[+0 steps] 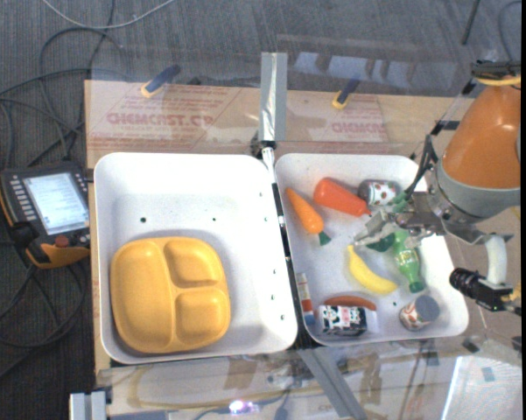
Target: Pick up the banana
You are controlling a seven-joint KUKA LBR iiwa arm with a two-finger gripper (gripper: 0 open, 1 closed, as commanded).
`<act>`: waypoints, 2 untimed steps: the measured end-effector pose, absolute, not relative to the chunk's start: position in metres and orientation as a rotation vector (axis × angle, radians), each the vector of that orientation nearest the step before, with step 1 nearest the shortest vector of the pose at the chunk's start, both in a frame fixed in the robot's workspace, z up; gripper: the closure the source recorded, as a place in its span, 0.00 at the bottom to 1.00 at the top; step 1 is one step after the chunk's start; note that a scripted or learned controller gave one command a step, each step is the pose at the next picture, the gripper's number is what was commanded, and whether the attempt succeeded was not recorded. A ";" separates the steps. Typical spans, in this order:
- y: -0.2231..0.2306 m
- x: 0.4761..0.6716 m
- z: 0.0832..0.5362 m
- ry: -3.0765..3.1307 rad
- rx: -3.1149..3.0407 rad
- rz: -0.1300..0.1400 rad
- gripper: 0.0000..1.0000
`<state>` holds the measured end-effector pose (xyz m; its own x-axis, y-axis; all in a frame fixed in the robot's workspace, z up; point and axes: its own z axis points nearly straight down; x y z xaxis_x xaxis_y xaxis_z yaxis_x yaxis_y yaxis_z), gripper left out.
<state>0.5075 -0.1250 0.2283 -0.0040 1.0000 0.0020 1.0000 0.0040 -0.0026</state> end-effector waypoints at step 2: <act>-0.133 0.512 0.100 -2.084 -2.362 -0.015 1.00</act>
